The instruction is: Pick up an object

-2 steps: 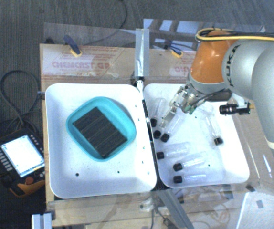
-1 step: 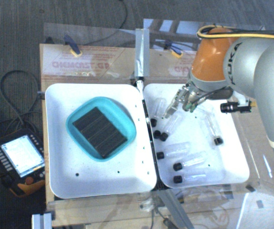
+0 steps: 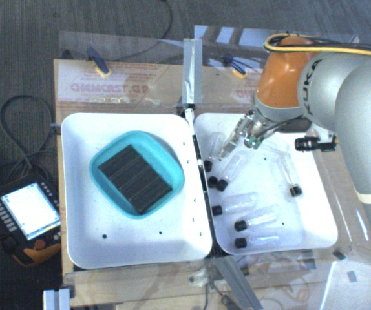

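Two bins stood side by side on the bench (image 3: 75, 76), touching along a central divider. The left bin (image 3: 82, 237) contained a dish (image 3: 101, 166) near its centre, with a ribbed slab (image 3: 135, 178) lying inside it, set at a slant. The right bin (image 3: 321, 231) held several capped tubes (image 3: 253, 221), scattered mainly along its left and near sides, some touching. The arm (image 3: 328, 89) reached in from the right, with the gripper (image 3: 234, 141) over the far left part of the right bin. A handheld pendant (image 3: 24, 212) lay on the floor left of the bench.
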### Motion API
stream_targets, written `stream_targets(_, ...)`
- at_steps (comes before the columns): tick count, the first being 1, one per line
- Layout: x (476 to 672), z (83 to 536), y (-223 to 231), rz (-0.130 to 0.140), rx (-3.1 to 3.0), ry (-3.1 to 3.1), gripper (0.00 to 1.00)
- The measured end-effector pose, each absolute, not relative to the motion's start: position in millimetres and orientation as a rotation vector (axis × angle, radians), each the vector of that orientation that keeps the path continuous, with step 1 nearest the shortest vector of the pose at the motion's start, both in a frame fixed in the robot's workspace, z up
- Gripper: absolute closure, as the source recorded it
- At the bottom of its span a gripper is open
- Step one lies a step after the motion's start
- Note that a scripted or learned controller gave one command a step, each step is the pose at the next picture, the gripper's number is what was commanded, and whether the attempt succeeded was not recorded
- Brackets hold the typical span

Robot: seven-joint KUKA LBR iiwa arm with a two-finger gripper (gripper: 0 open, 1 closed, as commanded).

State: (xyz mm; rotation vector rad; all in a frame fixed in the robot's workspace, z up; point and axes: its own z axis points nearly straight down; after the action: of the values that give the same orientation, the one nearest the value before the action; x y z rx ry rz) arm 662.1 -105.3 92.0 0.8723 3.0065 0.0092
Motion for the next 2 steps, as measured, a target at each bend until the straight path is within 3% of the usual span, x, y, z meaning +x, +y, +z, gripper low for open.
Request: stream_targets(2, 664.9, 92.0, -99.4, 0.006, 0.981, 2.973, 1.00)
